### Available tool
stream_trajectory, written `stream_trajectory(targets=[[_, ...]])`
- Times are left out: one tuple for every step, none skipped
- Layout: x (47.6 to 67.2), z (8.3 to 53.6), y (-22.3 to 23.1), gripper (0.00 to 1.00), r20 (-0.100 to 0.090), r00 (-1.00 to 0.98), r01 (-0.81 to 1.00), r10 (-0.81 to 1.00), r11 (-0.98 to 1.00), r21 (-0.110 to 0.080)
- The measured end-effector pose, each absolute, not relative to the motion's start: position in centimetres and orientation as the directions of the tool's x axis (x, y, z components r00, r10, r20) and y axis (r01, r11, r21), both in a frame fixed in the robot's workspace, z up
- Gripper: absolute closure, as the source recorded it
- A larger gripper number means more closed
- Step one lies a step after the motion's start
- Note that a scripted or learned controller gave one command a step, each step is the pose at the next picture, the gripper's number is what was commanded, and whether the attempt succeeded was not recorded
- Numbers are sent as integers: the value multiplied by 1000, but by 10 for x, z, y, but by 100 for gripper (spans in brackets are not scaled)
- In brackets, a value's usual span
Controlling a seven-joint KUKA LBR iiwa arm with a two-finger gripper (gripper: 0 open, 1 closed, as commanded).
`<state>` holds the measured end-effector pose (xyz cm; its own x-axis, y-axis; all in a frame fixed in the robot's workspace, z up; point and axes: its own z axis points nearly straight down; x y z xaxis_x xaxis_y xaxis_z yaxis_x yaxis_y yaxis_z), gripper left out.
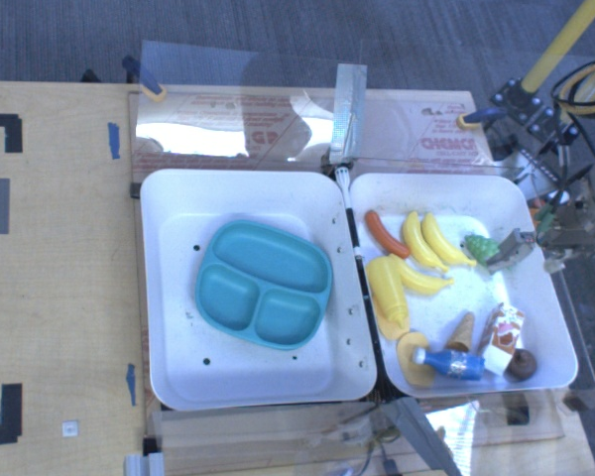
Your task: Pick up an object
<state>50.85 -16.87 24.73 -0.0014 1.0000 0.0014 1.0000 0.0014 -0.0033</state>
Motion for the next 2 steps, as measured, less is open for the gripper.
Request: stream_trajectory(targets=[[529, 128, -144, 0, 3, -60, 998, 998, 60, -10], [598, 99, -109, 0, -6, -94, 995, 996, 94, 25]])
